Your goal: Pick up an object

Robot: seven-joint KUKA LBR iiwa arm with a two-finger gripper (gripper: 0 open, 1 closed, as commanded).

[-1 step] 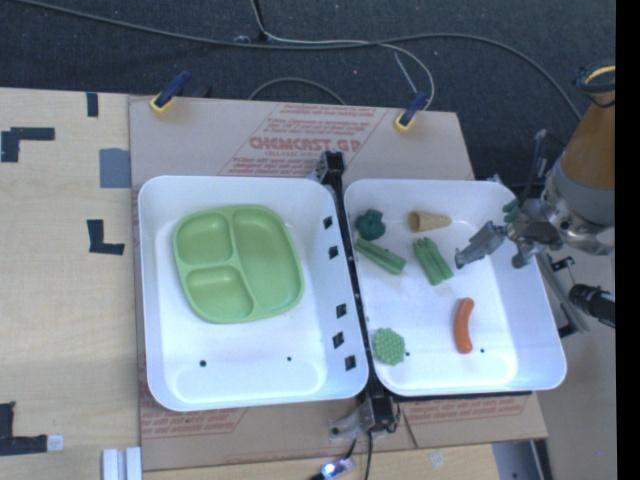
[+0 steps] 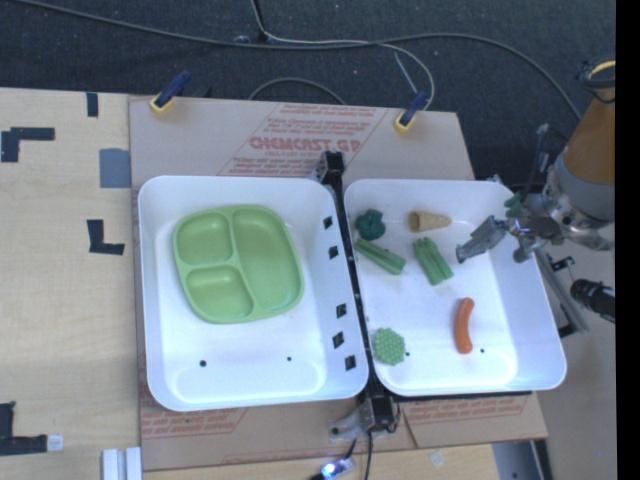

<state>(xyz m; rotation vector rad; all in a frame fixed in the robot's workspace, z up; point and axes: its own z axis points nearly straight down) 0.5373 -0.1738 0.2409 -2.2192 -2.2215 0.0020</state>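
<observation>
Bench: cardboard sheet (image 2: 300, 138) under two white bins. Left bin (image 2: 160, 348) holds a green divided plate (image 2: 238, 263). Right bin (image 2: 520, 358) holds a sausage (image 2: 464, 325), cone (image 2: 428, 221), green stalks (image 2: 433, 261) and a round green piece (image 2: 388, 345). Gripper (image 2: 497, 238) at the right bin's upper right, fingers spread, gripping nothing.

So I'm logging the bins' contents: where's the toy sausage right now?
The toy sausage lies in the right bin, toward its front right part, to the right of the green bumpy ball.
</observation>
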